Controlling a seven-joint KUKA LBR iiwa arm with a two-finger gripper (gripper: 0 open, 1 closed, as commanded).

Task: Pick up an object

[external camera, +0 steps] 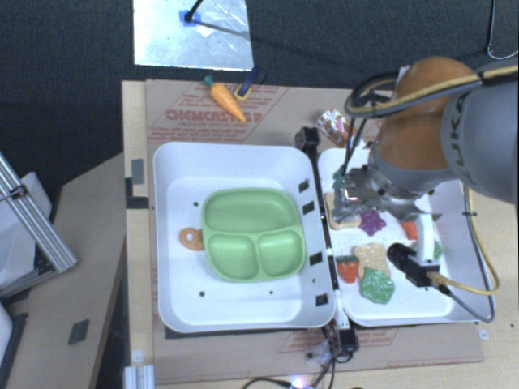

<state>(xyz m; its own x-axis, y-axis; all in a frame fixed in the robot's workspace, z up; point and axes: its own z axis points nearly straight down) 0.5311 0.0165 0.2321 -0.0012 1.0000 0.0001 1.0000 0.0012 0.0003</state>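
My gripper (345, 203) hangs low over the left part of the right bin (462, 310), with the grey arm and its orange band above it to the right. Directly beneath it lies a flat tan toy (344, 221). A purple grape-like toy (372, 221) rests just to its right. Closer to the front lie a tan cookie-shaped piece (371, 255), a red and green toy (348, 269) and a green leafy toy (377, 286). A white and red item (423, 235) sits farther right, partly hidden by the arm.
The left bin (174, 177) holds a green divided plate (251, 233) and a small orange ring (191, 238). A black part with a yellow cable (409, 266) crosses the right bin. Behind the bins lie a toy carrot (227, 101), a wrapped packet (333, 125) and a foil sheet (193, 23).
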